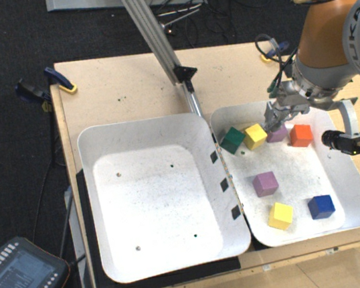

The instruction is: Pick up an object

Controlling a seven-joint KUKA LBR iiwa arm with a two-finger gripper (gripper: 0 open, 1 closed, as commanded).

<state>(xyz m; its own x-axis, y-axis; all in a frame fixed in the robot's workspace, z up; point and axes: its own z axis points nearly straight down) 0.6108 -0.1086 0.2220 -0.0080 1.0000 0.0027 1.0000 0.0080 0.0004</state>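
While the gripper (276, 120) hangs low over a purple block (277, 135) in the right bin (354, 214), nothing looks lifted. Whether it grips anything, I cannot tell; the pick seems undone.

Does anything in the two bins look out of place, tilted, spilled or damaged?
Nothing stands out. All the blocks lie flat in the right bin: green, yellow, orange, purple, a second yellow and blue. The gripper sits low over a purple block.
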